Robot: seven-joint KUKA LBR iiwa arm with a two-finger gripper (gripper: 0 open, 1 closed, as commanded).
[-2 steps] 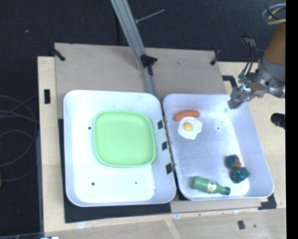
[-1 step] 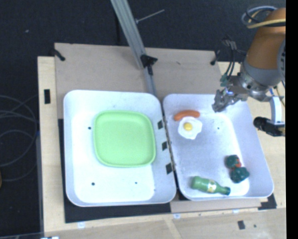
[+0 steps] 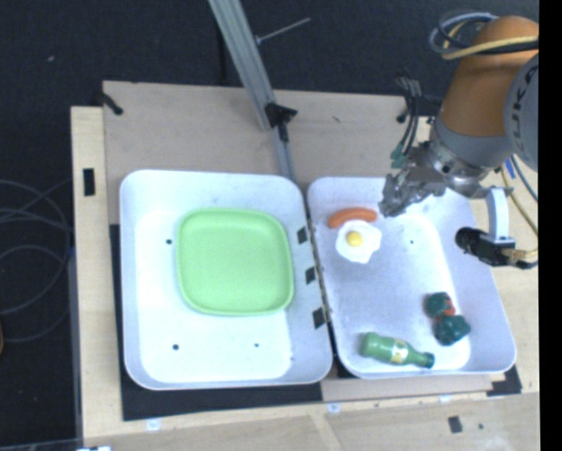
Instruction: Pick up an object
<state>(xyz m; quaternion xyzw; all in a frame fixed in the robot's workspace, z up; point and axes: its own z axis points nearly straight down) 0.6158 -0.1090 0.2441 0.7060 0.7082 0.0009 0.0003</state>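
The orange sausage lies in the far left part of the right bin, its long axis running left to right, just beyond the fried egg. The end effector hangs just right of the sausage's right end, close above the bin floor; whether it is clenched or released I cannot tell. The green bottle and two teal pieces lie nearer, well apart. A green plate sits in the left bin.
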